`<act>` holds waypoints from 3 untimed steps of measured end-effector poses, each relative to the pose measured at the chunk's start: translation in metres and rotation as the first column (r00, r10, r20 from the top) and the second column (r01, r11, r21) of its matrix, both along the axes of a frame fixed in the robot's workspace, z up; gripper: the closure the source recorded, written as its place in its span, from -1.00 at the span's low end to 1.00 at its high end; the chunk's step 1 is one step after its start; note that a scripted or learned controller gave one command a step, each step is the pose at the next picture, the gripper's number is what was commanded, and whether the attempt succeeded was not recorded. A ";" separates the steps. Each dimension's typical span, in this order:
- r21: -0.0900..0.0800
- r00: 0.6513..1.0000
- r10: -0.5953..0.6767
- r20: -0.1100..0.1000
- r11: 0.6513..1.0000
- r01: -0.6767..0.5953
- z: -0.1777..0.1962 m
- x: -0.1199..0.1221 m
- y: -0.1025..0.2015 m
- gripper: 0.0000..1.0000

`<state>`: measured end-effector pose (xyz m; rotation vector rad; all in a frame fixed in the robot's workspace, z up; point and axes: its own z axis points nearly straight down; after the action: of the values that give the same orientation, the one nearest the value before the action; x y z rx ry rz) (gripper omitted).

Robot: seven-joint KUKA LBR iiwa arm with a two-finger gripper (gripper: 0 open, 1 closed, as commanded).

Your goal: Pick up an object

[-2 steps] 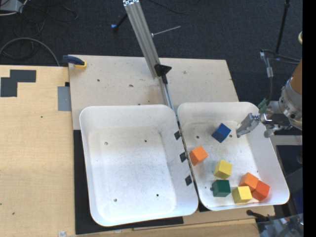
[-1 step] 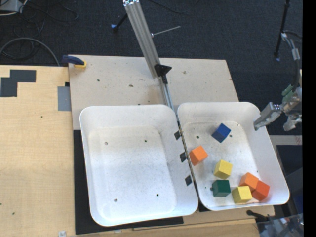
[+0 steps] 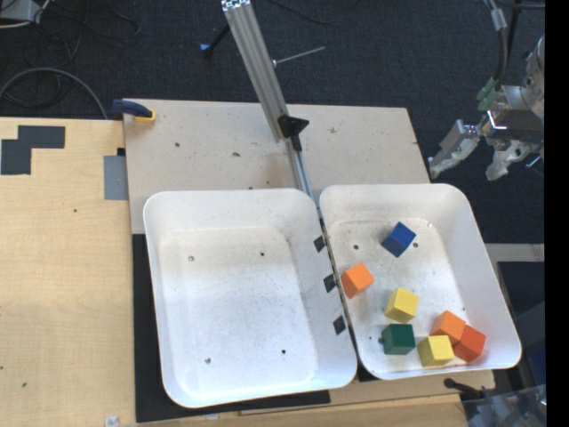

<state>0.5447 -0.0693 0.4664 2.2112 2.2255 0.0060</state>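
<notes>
Left bin [image 3: 178, 216], lower centre-left: bare white floor with dark specks. Slanted metal rail [image 3: 263, 74] from top centre down to the seam between bins.

Right bin [image 3: 462, 205], lower right, holding all blocks. Orange cube [image 3: 357, 279] near its left wall. Blue cube [image 3: 399, 238] above, toward the upper middle. Yellow cube [image 3: 402, 305] mid-bin, green cube [image 3: 398, 338] just below it. Second yellow cube [image 3: 436, 350] touching an orange-red block [image 3: 460, 334] in the lower right corner.

Gripper [image 3: 476, 160] at upper right, outside the bin, above its top right corner, well apart from every cube. Fingers spread, pinching nothing.
</notes>
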 end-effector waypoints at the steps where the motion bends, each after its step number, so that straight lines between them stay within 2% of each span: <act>1: 0.000 1.000 -0.004 -0.013 1.000 0.004 -0.063 0.067 -0.005 -1.00; 2: -0.001 1.000 0.005 -0.010 1.000 -0.005 -0.049 0.066 -0.004 1.00; 3: 0.003 1.000 0.001 -0.013 1.000 -0.001 -0.099 0.101 0.079 1.00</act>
<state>0.6458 0.0092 0.3674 2.2182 2.2345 -0.0051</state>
